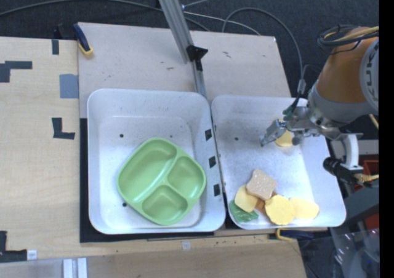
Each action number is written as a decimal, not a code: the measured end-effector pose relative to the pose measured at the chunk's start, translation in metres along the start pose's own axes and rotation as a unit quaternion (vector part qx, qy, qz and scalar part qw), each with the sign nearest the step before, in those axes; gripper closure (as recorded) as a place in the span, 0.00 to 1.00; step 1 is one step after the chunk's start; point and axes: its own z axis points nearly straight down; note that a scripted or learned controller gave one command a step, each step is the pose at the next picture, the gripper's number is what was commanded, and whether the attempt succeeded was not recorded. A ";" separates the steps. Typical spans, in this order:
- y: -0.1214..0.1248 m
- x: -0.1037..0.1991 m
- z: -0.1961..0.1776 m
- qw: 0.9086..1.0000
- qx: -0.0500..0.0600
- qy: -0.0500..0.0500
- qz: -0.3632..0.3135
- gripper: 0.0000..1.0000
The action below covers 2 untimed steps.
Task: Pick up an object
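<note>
gripper (278,136) in right bin (246,117), touching small yellow toy piece (285,140); finger state: cannot tell. piece judged light, stiff, smooth; grip across its sides.

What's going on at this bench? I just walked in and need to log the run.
A grey robot arm with an orange band reaches in from the right, its two-finger gripper low over the right white bin, right at a small pale yellow piece. Whether it grips that piece is unclear. More toy food, a tan bread slice and yellow pieces, sits piled at that bin's near edge. The left white bin holds a green divided plate.
</note>
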 end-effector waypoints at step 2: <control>0.007 -0.001 0.049 1.000 0.002 0.000 0.000 0.00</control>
